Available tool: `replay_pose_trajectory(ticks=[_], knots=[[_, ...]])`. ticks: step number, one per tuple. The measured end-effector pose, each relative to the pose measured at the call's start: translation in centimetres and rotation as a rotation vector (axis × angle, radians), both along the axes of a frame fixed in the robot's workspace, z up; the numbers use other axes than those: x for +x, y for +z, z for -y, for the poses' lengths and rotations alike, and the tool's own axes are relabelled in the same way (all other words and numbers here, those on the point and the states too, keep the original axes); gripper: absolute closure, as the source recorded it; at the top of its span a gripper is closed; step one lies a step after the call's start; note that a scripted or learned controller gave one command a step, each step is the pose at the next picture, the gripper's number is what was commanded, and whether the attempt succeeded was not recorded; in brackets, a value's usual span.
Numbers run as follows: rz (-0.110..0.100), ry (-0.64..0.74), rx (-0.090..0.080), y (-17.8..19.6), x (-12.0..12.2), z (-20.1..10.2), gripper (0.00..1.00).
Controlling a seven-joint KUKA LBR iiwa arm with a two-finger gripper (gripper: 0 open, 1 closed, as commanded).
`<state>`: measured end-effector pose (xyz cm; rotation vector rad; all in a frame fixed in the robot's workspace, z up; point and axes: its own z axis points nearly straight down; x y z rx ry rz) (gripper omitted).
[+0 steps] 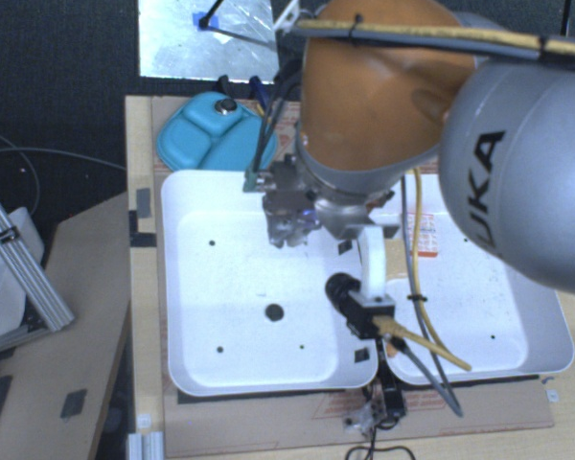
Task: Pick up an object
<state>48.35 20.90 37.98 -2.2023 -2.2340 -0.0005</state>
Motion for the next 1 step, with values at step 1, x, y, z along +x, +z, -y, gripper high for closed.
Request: replay_pose_trajectory(ticks=[1], knots=[[0.012,-0.022,-0.003,4.82,0.44,9.83,1.0]])
